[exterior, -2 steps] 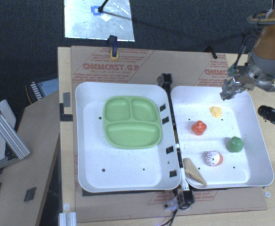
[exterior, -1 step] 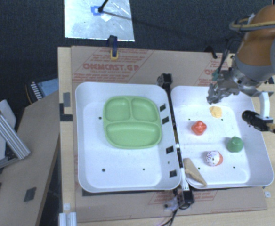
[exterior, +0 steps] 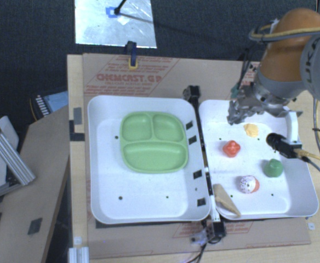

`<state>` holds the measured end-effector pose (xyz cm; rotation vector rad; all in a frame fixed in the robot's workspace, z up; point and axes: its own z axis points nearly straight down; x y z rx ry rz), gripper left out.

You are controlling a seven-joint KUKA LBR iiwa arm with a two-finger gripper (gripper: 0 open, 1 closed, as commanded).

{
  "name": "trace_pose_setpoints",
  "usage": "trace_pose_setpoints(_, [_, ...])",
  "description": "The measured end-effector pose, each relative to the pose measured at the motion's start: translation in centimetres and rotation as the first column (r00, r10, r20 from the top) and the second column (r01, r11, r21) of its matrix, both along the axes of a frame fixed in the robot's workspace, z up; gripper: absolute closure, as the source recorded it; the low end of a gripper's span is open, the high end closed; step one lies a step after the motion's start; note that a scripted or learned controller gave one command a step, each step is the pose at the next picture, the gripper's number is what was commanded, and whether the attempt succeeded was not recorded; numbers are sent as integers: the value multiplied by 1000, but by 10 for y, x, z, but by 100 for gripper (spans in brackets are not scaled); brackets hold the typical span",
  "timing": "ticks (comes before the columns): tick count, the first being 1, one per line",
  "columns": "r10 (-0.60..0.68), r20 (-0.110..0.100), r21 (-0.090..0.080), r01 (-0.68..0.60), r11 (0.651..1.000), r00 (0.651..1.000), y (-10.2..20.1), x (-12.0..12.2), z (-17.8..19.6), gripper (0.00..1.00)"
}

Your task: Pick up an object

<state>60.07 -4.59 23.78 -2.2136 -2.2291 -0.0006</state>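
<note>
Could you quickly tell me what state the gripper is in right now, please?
Gripper: cannot be told; it hangs over the right bin, holding nothing visible.

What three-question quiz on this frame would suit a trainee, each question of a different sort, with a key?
1. True or false: the green divided plate lies in the left bin.
2. Multiple choice: which item lies closest to the gripper? A) green ball B) yellow piece C) tan wedge
3. Fill in: the red object rests in the ____ bin.

Key: 1 true; 2 B; 3 right.
</note>
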Motion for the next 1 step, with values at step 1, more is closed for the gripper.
trace_pose_setpoints(1, [3, 1, 2, -3, 1000, 1000, 52, -2, 3, 100])
